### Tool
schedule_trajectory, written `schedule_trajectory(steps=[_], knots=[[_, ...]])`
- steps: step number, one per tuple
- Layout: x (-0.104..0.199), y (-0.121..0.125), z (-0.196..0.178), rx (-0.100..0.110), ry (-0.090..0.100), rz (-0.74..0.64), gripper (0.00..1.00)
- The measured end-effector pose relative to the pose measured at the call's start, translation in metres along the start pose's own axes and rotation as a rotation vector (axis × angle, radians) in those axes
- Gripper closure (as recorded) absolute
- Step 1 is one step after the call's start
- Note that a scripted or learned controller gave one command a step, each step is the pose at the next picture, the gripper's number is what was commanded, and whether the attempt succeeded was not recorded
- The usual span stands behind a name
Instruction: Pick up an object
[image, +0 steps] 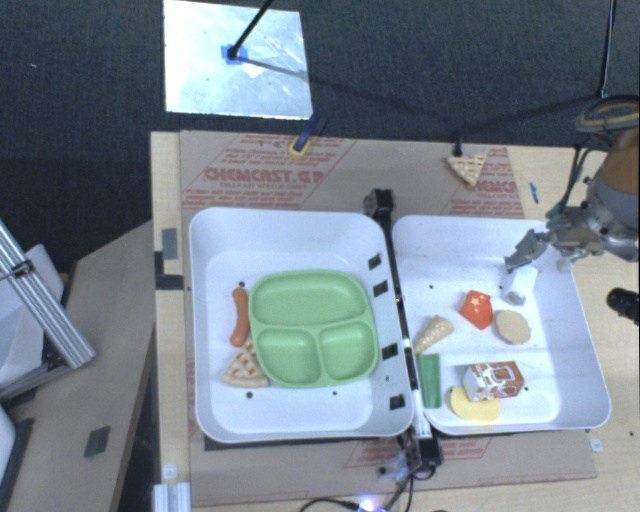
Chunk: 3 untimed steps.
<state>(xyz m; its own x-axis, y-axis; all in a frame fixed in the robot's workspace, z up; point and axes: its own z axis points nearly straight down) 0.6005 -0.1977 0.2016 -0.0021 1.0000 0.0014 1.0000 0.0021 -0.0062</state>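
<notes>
The left bin (290, 235) is holding a green tray (312, 328), waffle wedge (244, 369) and sausage (240, 314). The right bin (572, 330) is leaving bare floor along its far edge; there the gripper (515, 285) is hovering, jaws seemingly parted and empty, just beside the red piece (477, 309) and round cookie (513, 327).

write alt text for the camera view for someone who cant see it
A grey robot arm reaches in from the right, its gripper hovering over the right bin, just above a red wedge and a tan round piece. The left bin holds a green divided plate, with a sausage and a waffle piece beside it.
</notes>
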Motion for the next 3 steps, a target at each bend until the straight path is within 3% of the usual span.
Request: schedule_trajectory(steps=[1, 3], knots=[[0.000, 0.002, -0.004, -0.008, -0.002, -0.002, 0.00], [0.006, 0.017, 0.092, -0.013, -0.007, -0.003, 0.00]])
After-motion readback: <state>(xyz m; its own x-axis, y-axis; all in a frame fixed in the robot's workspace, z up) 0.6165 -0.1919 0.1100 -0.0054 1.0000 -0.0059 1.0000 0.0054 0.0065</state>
